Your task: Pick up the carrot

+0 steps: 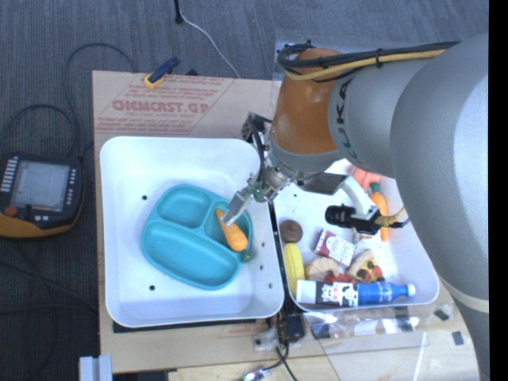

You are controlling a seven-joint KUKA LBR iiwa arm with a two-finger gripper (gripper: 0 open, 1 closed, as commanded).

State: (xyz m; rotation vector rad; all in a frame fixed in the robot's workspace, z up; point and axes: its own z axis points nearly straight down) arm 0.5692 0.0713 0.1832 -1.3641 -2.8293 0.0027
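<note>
Over the left bin (pixel 127 181) your gripper (pixel 236 209) sits low at the carrot's (pixel 232 232) upper end, touching or nearly so. Can't tell you its state, too small. Carrot lies in the blue tray's (pixel 186 240) right compartment, green tip toward the bin's right wall.

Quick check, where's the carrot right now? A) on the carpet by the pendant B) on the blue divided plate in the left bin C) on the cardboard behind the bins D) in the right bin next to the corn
B: the carrot lies in the right-hand compartment of the blue divided plate in the left bin, with the gripper right at its upper end.
</note>
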